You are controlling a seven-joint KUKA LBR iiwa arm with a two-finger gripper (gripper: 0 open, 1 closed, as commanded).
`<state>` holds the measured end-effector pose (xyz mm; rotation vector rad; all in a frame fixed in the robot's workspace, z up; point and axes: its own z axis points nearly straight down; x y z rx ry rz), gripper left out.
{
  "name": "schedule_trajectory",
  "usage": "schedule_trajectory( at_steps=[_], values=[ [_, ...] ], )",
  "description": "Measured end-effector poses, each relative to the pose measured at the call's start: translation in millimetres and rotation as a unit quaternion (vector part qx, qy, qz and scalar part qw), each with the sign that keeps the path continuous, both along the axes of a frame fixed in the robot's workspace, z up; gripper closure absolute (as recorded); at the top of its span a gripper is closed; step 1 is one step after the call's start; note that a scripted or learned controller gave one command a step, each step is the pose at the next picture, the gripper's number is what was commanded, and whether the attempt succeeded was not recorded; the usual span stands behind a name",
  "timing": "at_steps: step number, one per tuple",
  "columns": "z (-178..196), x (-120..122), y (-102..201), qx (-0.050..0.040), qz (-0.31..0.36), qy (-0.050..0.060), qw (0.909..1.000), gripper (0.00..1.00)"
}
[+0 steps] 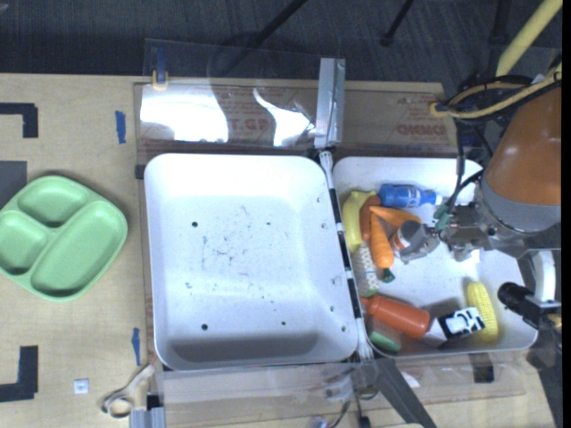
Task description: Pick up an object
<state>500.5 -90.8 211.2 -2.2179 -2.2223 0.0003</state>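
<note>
The right bin (428,172) holds the bottle (407,194), carrot (382,239) and corn (483,306); the divided plate (59,236) lies left of the left bin (178,181).

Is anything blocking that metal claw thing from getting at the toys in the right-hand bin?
Nothing visible does. The tool hangs over the right bin, right by the orange carrot, with the blue bottle and yellow corn lying uncovered around it.
</note>
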Motion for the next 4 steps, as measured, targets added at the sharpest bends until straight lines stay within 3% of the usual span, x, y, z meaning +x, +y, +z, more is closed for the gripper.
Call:
schedule_trajectory(
  at_steps=[1, 2, 3, 4],
  values=[
    [-28.5, 16.5, -16.0, 0.0, 0.022, 0.0, 0.9998, 0.0],
    [-36.5, 26.4, -17.9, -0.0003, -0.014, -0.001, 0.9999, 0.0],
    [-50.5, 51.8, -2.0, -0.0007, 0.036, -0.002, 0.9993, 0.0],
    [-111.1, 69.4, -3.0, -0.0007, 0.021, -0.004, 0.9998, 0.0]
  ],
)
